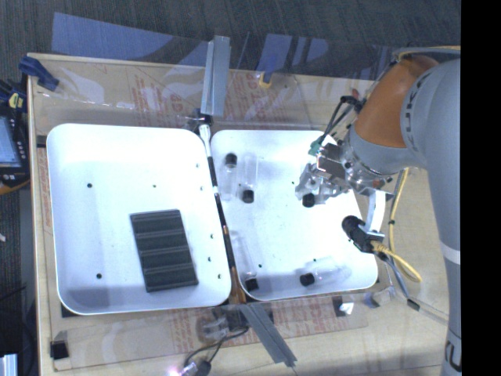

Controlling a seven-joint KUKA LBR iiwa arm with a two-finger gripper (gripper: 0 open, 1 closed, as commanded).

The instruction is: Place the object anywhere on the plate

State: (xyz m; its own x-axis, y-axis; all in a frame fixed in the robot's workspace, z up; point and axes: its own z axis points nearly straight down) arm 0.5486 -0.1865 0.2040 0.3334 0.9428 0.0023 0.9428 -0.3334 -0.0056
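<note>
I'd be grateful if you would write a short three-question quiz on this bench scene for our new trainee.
1. True or false: the dark ribbed plate lies in the left bin.
2. Over which bin is the gripper? A) left B) right
3. Fill in: the band above the arm's wrist is ____.

Key: 1 true; 2 B, the right bin; 3 orange.

- Tool (309, 188): finger state too small and cluttered to tell.
- Clear items (249, 167) in right bin (274, 143): washed out, outlines indistinct.
- Black device (9, 143): cut by left edge.
</note>
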